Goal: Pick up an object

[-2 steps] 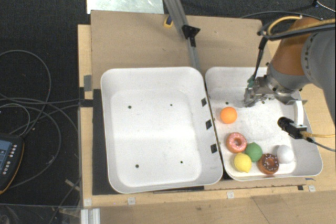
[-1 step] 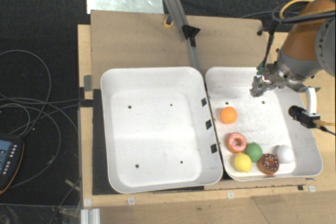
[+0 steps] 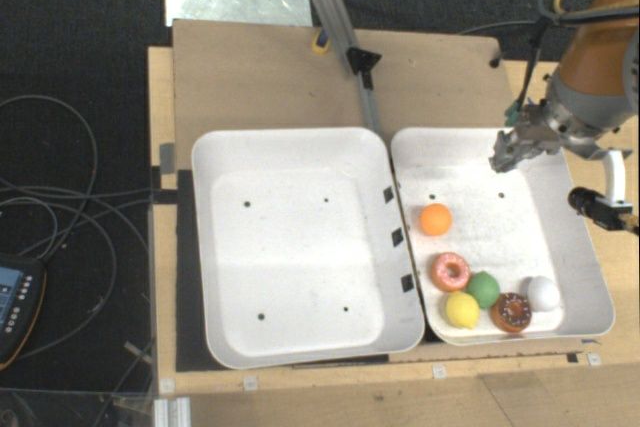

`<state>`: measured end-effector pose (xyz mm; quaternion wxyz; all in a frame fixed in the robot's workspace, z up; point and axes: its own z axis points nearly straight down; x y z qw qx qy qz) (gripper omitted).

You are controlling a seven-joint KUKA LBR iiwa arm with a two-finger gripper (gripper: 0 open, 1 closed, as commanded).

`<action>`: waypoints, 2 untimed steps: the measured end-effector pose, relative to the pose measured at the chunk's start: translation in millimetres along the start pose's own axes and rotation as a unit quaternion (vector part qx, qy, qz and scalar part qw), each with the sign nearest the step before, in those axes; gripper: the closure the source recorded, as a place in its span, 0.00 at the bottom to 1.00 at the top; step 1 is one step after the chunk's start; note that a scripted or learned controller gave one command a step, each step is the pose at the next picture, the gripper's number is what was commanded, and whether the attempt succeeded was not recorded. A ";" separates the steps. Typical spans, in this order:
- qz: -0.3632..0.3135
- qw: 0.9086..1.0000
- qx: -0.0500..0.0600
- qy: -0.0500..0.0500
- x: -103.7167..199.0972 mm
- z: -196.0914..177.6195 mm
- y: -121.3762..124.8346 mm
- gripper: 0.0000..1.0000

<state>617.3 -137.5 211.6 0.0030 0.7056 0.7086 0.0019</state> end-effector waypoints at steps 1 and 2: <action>0.000 1.000 0.000 0.000 -0.4 -39.0 1.8 1.00; -0.003 1.000 0.003 0.001 43.7 -41.7 -3.2 1.00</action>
